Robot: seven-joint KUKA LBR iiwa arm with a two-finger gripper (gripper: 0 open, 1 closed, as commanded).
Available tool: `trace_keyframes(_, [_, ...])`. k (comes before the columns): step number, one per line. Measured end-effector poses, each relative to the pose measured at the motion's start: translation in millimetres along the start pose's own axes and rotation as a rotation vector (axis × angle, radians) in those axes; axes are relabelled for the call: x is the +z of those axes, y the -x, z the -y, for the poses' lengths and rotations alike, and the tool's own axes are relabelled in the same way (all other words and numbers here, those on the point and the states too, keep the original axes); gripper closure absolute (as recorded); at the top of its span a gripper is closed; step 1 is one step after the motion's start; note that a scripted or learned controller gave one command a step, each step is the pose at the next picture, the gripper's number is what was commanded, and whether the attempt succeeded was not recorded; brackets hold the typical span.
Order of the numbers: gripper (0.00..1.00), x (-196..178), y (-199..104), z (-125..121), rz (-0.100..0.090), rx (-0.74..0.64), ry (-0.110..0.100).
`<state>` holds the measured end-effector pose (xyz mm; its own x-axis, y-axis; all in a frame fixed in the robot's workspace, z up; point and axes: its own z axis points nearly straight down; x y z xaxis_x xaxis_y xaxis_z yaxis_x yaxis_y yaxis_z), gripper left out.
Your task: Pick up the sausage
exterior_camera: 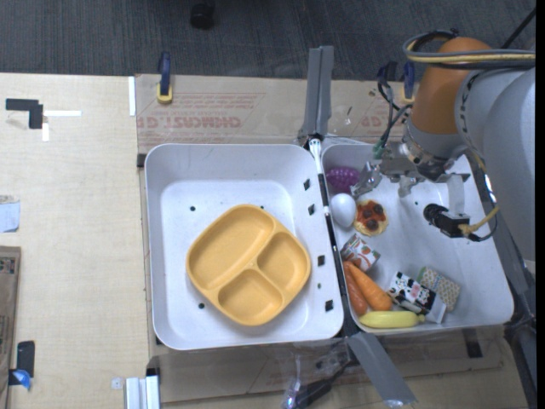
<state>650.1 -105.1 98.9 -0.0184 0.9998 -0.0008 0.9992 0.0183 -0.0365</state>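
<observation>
The tabletop [68, 228] is pale wood, and everything on it is placed here against the right bin [477, 262]. The grey arm [502, 118], with its orange band, is seen over that bin's far right corner. The left bin [170, 177] is set directly to the right bin's left, wall against wall, and a yellow three-part plate [247, 264] is laid inside it.

The gripper [385, 177] is hung over the far end of the right bin, left of its middle. Whether the jaws are open or closed cannot be told, since the view is too cluttered there.

Inside the right bin the smaller things are gathered along the left wall and the near wall:
- A purple item [343, 177] is tucked in the far left corner.
- A white egg [342, 210] is set just nearer, and a round red-topped tart [371, 217] is touching it.
- A red-and-white carton [361, 251] is found midway down the left wall.
- The sausage [351, 292] – taken to be the orange-red piece against the left wall near the near corner – is laid alongside a carrot [372, 290]; the two are hard to tell apart.
- A banana [390, 319] is laid along the near wall.
- A black-and-white carton [414, 294] and a patterned packet [439, 286] are placed beside it.
</observation>
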Motion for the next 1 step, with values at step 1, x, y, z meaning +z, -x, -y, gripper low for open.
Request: trace_keyframes(1, [1.0,-9.7,0.5,0.0,0.002,-0.001,0.001])
